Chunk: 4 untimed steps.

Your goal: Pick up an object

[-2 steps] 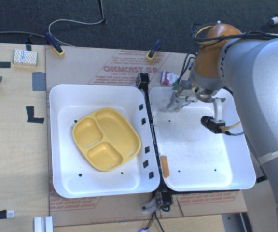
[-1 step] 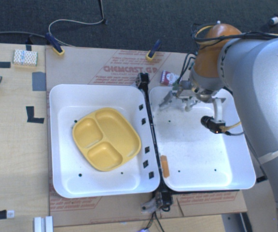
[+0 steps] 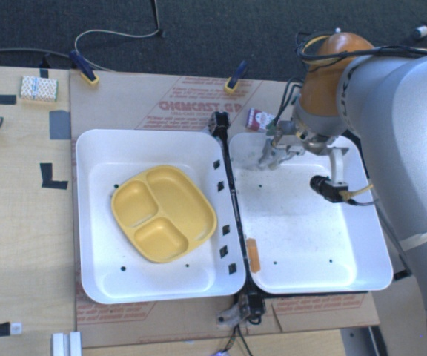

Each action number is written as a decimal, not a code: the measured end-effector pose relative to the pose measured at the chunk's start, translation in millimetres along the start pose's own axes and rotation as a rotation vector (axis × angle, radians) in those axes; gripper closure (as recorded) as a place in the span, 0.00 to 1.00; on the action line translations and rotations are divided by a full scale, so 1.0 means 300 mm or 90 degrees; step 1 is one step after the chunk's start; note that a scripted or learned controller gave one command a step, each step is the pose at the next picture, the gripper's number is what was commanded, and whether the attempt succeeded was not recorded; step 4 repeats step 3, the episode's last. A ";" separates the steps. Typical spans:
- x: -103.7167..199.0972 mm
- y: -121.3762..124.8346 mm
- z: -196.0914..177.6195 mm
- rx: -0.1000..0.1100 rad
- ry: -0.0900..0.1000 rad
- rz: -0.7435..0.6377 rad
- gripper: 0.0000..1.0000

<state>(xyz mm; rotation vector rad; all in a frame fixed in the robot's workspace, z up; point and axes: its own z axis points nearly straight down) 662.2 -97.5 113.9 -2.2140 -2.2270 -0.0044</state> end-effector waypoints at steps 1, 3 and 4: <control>0.000 0.000 0.000 0.000 0.000 0.000 0.00; -0.004 -0.075 0.061 -0.001 -0.003 0.003 1.00; -0.004 -0.075 0.061 -0.001 -0.003 0.003 1.00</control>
